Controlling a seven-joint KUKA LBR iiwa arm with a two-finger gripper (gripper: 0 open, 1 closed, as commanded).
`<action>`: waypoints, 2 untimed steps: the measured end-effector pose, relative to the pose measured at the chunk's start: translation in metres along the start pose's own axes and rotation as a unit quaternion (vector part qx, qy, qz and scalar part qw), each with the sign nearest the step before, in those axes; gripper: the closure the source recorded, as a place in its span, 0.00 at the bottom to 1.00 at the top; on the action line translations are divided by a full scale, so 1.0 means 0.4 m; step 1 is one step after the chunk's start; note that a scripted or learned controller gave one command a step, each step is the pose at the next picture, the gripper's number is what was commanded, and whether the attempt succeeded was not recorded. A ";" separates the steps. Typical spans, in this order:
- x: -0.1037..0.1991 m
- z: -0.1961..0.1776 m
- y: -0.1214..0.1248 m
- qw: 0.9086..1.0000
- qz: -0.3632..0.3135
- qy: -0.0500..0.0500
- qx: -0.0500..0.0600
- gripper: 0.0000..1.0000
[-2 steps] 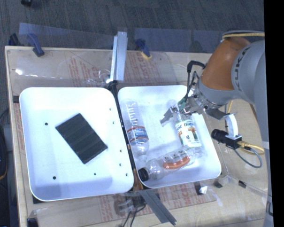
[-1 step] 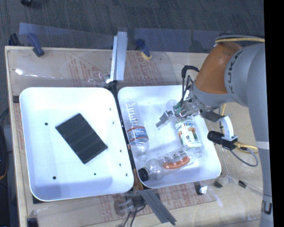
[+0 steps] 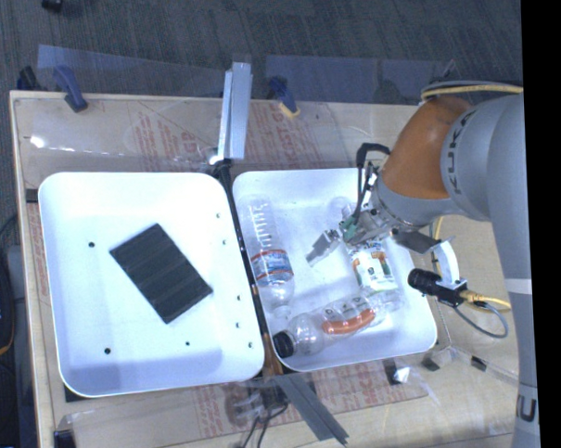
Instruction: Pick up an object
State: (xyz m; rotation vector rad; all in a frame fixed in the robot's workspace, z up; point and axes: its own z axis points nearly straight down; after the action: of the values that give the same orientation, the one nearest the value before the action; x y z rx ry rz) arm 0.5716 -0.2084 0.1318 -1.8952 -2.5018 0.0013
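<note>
The right bin (image 3: 260,187) holds a clear water bottle (image 3: 270,258) with a blue label along its left side. A clear bottle with a black cap and orange contents (image 3: 333,322) lies near the bin's front. A small white box with a green and orange label (image 3: 373,268) sits at the right. My gripper (image 3: 330,243) is down in the right bin, just left of the white box, with its grey fingers pointing left over the bin floor. Nothing shows between the fingers. The left bin (image 3: 66,209) holds a flat dark grey rectangular pad (image 3: 161,272).
A metal bar (image 3: 233,109) stands behind the gap between the bins. Blue clamps (image 3: 69,88) sit on the bench's back edge. A yellow-tipped cable (image 3: 469,298) hangs beside the arm at the right of the right bin.
</note>
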 end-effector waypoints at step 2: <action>-0.004 -0.017 -0.001 0.999 -0.038 -0.001 -0.001 0.00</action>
State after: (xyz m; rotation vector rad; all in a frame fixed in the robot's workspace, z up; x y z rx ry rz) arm 0.5715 -0.2102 0.1387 -1.7995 -2.5743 0.0015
